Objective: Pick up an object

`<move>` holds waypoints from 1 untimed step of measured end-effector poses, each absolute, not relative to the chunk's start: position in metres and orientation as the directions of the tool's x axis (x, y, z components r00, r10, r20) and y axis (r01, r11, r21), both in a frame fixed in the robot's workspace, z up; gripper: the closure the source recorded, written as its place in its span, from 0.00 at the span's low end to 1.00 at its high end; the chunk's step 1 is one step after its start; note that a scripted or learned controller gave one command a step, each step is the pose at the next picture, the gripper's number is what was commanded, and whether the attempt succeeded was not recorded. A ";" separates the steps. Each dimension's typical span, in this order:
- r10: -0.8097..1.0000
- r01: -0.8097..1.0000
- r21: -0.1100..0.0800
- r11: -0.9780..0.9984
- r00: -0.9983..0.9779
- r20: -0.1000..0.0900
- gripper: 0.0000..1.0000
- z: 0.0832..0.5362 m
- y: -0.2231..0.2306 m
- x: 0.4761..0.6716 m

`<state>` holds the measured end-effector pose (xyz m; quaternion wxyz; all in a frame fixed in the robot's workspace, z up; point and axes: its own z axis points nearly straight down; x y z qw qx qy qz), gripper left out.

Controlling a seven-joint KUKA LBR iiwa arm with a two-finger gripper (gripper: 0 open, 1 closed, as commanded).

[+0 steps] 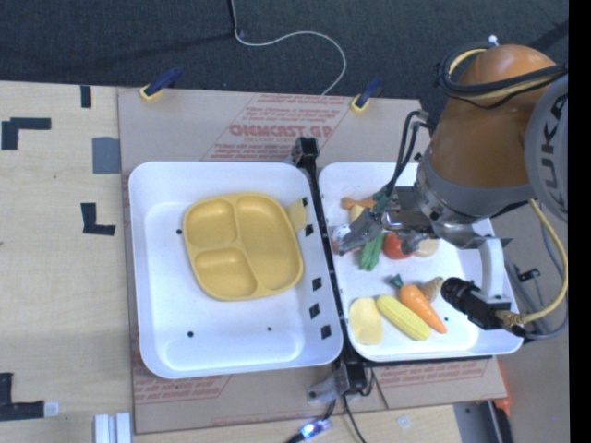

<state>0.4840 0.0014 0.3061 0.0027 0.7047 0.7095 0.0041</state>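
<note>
Camera view, bench: two shallow white bins stood side by side on a cardboard sheet, the left bin (148, 247) and the right bin (480, 344), their inner walls touching along a dark divider.

Camera view, left bin: a yellow divided plate (243, 245) lay flat near the middle, three compartments up, with nothing in them that I could make out.

Camera view, right bin: small toy foods lay scattered. A carrot (422, 307) and a corn cob (401, 317) lay just beside each other near the front wall, with a pale yellow piece (366, 321) to their left. A green pod-like piece (371, 250) and a red round piece (397, 245) sat under the arm's wrist.

Arm: the grey arm with its orange band came in from the right and hung low over the right bin, hiding much of the back of it.

Claw: the gripper (355, 233) pointed toward the divider, close to the green piece; I could not tell whether it stood apart or closed, and nothing showed plainly held in it.

Task's thing: any of the toy foods would serve; the green piece lay nearest the gripper.

Handling, as I judged it: these looked like light, hollow plastic, stiff and rather slick, so apt to squirt out of a pinch. The long pieces seemed best taken across the narrow middle.

Risk: the pieces under the wrist lay crowded, so a neighbour might be nudged.
</note>
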 end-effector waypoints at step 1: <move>1.000 1.000 -0.016 0.002 -0.002 0.000 0.00 0.177 0.024 0.480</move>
